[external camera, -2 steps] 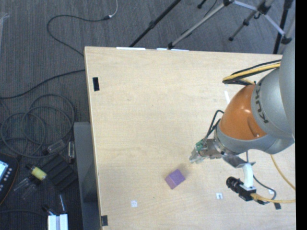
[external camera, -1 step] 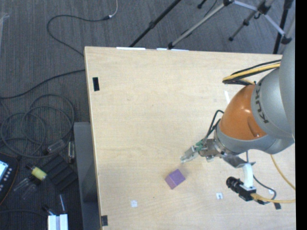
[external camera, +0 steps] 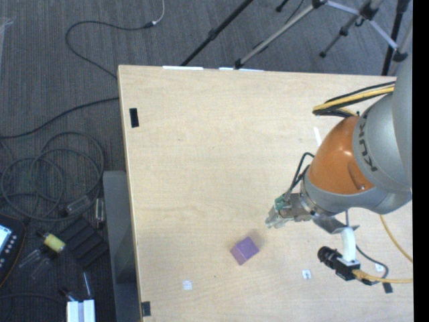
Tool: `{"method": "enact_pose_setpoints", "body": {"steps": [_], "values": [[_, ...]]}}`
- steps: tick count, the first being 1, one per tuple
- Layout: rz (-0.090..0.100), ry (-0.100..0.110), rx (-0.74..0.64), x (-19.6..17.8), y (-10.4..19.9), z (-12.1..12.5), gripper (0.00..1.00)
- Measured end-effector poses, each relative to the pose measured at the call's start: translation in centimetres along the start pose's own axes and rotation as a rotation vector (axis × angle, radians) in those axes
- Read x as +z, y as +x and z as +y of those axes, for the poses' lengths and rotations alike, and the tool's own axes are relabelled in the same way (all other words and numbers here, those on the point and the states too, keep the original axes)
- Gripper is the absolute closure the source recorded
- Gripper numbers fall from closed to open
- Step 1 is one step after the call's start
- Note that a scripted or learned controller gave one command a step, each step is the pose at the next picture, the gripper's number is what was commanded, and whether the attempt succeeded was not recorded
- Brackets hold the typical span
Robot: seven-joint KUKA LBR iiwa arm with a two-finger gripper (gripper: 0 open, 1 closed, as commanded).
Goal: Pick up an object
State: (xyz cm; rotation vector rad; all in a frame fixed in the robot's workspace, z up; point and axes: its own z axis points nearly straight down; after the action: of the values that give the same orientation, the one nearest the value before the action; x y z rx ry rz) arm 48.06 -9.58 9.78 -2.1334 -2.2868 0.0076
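A small purple cube (external camera: 244, 250) lies on the pale wooden surface (external camera: 201, 166) toward the front. My gripper (external camera: 278, 215) hangs just up and to the right of the cube, apart from it, below the arm's orange band (external camera: 338, 159). Nothing shows between the gripper and the cube.
A black marker (external camera: 134, 117) sits near the surface's left edge. Small white tags (external camera: 187, 286) lie near the front. Cables and black gear (external camera: 53, 200) lie on the carpet to the left. Tripod legs (external camera: 322, 12) cross the floor beyond the far edge.
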Motion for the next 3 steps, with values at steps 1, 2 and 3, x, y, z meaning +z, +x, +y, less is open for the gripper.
{"method": "enact_pose_setpoints", "body": {"steps": [1,2,3], "values": [[0.0,0.0,0.0,0.0,0.0,0.0,0.0],[0.001,0.003,0.0,-0.78,0.07,-0.05,1.0],[0.002,0.003,0.0,-0.77,0.07,-0.05,0.0]]}}
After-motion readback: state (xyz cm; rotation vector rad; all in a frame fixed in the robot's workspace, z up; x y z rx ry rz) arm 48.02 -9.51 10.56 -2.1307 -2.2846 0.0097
